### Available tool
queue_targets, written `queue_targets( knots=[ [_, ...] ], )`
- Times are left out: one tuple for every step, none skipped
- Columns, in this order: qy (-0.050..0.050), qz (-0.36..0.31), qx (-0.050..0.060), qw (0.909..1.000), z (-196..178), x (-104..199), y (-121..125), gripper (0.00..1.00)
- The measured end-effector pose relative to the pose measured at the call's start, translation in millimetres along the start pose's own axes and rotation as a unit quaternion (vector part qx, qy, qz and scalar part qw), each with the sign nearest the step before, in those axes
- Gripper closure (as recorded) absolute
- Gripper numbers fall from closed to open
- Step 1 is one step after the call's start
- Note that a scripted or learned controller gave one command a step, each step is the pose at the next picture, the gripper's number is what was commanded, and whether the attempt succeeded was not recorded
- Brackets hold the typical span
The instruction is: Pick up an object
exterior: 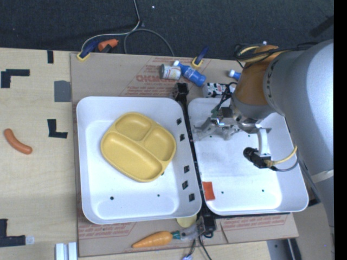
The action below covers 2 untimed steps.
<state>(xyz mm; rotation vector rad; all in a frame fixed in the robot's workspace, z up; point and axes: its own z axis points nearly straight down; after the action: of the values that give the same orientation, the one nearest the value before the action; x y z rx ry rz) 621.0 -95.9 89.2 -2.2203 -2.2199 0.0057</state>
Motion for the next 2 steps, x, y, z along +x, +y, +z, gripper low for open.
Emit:
queue_targets(
  knots=[
    [0.001,-0.002,-0.003,1.0000,4,-7,49,0.00],
    [-0.001,-0.002,-0.004,1.0000,-7,-7,48,1.00]
  ],
)
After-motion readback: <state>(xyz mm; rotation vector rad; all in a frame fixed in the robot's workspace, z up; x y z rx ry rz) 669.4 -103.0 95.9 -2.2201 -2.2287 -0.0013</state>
